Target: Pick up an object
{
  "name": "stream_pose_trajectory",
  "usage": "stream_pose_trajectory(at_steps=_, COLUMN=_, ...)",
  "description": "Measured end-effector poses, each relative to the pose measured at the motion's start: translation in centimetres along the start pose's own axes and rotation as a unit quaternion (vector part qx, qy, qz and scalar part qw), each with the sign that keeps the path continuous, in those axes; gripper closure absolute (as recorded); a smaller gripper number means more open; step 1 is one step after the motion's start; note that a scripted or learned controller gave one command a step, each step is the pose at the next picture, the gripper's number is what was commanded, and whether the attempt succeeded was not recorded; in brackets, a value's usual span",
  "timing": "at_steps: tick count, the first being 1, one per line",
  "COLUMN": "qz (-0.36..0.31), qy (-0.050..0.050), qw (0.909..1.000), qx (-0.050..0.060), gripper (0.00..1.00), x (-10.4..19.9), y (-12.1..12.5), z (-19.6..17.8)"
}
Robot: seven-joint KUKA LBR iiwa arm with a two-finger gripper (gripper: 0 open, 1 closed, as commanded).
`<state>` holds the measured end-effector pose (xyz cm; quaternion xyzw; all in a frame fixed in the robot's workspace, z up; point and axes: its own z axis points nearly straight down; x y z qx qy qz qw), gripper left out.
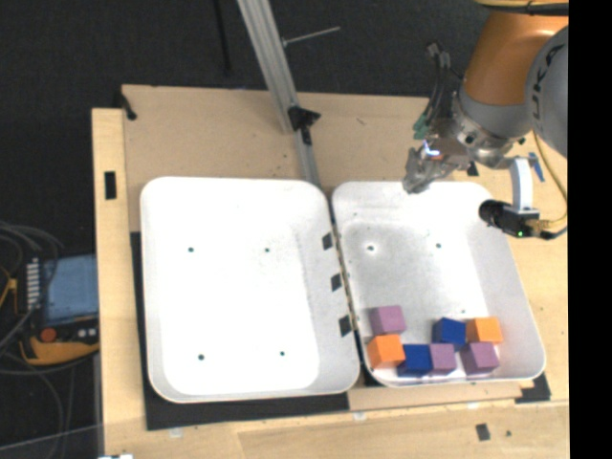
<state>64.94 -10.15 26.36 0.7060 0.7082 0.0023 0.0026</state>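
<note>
Camera view: end effector [418, 182] over right bin [432, 256] far rim, grip state unclear; matte cubes [435, 344] clustered near edge.

Seven small blocks, all huddled at the near end of the right bin [435, 256] — three purple [387, 319] [442, 357] [480, 357], two orange [386, 350] [485, 330], two blue [449, 331] [417, 360]. Lying flat, packed close, some touching — one purple block sitting right behind an orange one.

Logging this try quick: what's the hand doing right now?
Hand: over the right bin's far rim, nothing seen in it; open or closed cannot be told.
</note>
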Motion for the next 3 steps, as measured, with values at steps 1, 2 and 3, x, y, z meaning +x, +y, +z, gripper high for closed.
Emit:
stream_pose_trajectory(at_steps=1, qz=-0.001, qy=0.0, qw=1.0, qx=0.004, gripper=1.0, x=4.6, y=0.1, z=1.4)
stream_pose_trajectory(at_steps=2, qz=-0.002, qy=0.0, qw=1.0, qx=0.004, gripper=1.0, x=10.3, y=0.0, z=2.6)
stream_pose_trajectory(at_steps=3, qz=-0.001, qy=0.001, qw=1.0, qx=0.005, gripper=1.0, x=15.0, y=-0.8, z=1.9)
